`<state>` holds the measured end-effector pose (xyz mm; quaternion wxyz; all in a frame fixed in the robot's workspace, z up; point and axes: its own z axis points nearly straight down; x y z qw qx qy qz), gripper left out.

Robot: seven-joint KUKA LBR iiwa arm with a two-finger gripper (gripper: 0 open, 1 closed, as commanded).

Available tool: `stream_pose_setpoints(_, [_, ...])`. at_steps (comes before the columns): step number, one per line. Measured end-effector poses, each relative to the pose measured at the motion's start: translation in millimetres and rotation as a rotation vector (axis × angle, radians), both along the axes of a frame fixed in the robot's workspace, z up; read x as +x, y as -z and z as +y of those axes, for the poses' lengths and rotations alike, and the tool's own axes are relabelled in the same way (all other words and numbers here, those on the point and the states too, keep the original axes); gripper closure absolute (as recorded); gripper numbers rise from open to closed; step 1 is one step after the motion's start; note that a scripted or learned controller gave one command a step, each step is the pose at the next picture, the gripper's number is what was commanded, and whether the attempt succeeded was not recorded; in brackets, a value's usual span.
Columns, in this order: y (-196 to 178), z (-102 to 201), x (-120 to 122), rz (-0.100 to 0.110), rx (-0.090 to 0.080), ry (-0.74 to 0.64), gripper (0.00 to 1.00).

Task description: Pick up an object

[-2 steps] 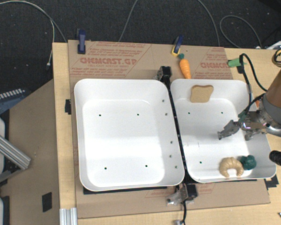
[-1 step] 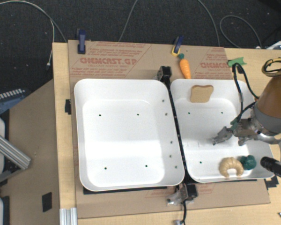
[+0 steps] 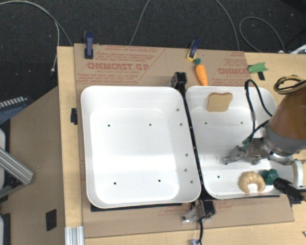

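Observation:
The right bin holds a tan slice of toast at its far end. A pale croissant lies near its front rim, with a small teal object just to its right. My gripper hangs low over the right bin's floor, pointing left, a little up and left of the croissant and apart from it. Nothing shows in its grasp. The grey arm with its orange band comes in from the right.
The left bin lies beside the right one. An orange carrot lies on the bench behind the right bin. Clamps stand along the bench's back edge, and a black cable runs over the right bin to the wrist.

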<state>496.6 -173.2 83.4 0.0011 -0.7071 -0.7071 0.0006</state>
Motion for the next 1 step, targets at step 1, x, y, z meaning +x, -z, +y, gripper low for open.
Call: stream_pose_setpoints(1, [-12.4, -0.7, 1.3, -0.004, -0.002, 0.000, 1.00])
